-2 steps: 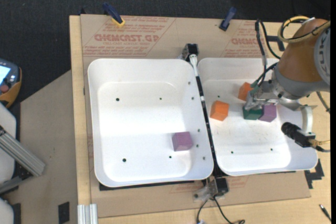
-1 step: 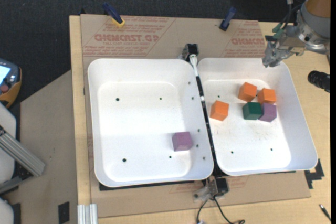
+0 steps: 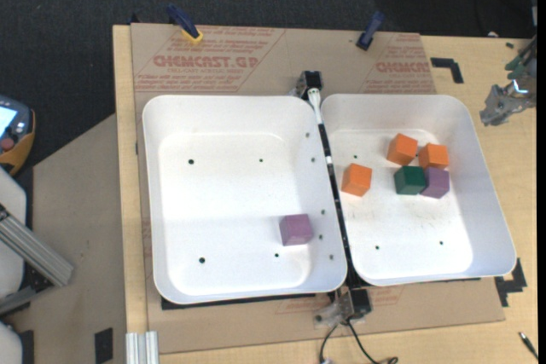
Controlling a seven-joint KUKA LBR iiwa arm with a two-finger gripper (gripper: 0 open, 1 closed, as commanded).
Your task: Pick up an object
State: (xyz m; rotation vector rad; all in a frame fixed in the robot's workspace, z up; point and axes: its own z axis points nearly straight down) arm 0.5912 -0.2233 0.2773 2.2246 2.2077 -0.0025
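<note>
A purple cube (image 3: 296,228) lies alone in the left bin (image 3: 171,200), near its lower right corner. The right bin (image 3: 478,226) holds an orange cube (image 3: 357,180) near its left side and a tight cluster further right: two orange cubes (image 3: 403,148) (image 3: 434,155), a green cube (image 3: 410,180) and a purple cube (image 3: 436,182). My gripper (image 3: 503,108) hangs at the far right edge of the view, above the bench just outside the right bin's upper right corner, well clear of all cubes. Nothing is visible in it.
Both bins rest on a cardboard sheet (image 3: 256,55) held by blue clamps (image 3: 185,24) (image 3: 370,30) at the back. A black clip (image 3: 310,84) joins the bins at the top, another (image 3: 350,303) at the bottom.
</note>
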